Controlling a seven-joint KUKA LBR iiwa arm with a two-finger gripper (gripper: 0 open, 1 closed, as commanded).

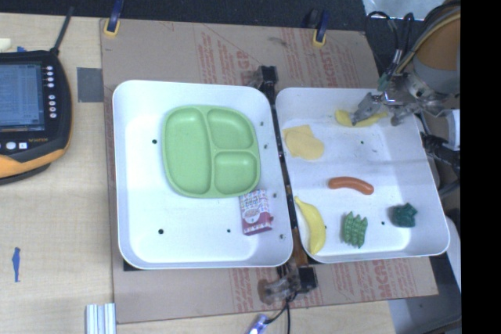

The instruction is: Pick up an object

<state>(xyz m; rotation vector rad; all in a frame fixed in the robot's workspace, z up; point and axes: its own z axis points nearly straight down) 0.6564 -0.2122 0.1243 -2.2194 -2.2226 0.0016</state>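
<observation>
Camera view puts the gripper point(374, 112) low over the far corner of the right bin point(391, 168), its fingers spread apart and coming down around a small yellow piece point(347, 118) that lies flat near the bin's back wall. Nothing sits between the fingers yet, so the piece is not held. The chief risk, as I judge it, is the thinness of that piece: it lies so flat that the fingers may close above it or scrape over its top, and come up with nothing. Only one end of it seems to lie under the tool, so an off-centre pinch could flick it away toward the bin's middle or let it pivot out on the lift. The wall just behind the tool is a second hazard; a finger landing on the rim would stop the descent short. The other things lie on the near side of the tool and well apart from it: a pale yellow lump point(304, 143), a sausage point(351, 184), a banana point(312, 224), a green ridged piece point(354, 230) and a dark green piece point(404, 215); none should interfere.
</observation>
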